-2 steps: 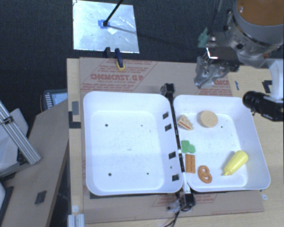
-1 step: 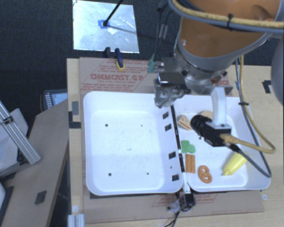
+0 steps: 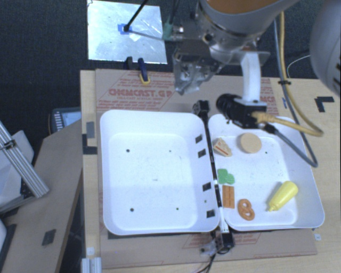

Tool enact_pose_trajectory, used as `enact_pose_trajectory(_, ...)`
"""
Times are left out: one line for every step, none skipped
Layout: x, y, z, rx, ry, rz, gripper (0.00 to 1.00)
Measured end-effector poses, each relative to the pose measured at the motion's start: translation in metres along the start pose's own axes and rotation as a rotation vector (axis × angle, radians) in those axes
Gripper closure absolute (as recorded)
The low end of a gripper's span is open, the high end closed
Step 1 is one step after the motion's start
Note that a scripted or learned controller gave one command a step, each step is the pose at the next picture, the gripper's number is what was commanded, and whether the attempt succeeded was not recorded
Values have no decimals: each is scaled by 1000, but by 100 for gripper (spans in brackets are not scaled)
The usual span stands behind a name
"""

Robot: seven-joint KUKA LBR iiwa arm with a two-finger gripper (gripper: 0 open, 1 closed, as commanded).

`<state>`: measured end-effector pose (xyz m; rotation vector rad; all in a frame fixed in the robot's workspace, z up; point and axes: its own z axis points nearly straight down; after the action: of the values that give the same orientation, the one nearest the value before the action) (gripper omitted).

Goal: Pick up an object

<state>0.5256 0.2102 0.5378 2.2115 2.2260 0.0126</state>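
**Control:** Where do you have the arm?

**Operator:** I see the arm (image 3: pixel 234 16) at the top of my feed. The jaws hang above the printed cardboard (image 3: pixel 133 91) behind the two bins, near the far end of the seam between them. From this slant I cannot tell whether the jaws are spread or pressed together.

**Control:** And the things to pick?

**Operator:** All of them lie in the right bin (image 3: pixel 298 160). At its far end I have a pale wedge (image 3: pixel 221 147) and, just beside it on the right, a round tan disc (image 3: pixel 249 143). Against the wall by the seam there is a green piece (image 3: pixel 225 177), with an orange ridged slab (image 3: pixel 228 196) touching its near side. A pretzel (image 3: pixel 246 209) lies near the slab, toward the front edge. A yellow bottle (image 3: pixel 282 195) lies tilted on its side further right, apart from the rest.

**Control:** What else is around?

**Operator:** The left bin (image 3: pixel 106 160) sits against the right one, both on the cardboard, which lies on the tabletop (image 3: pixel 64 160). Behind the cardboard I see a shiny metal sheet (image 3: pixel 125 32), and a blue and yellow clamp (image 3: pixel 143 72) sits at the cardboard's far edge
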Motion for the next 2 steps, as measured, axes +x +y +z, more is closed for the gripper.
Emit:
enact_pose_trajectory(-2,-1,3,6,-2,2,0)
enact_pose_trajectory(-1,-1,-9,4,-1,0,100)
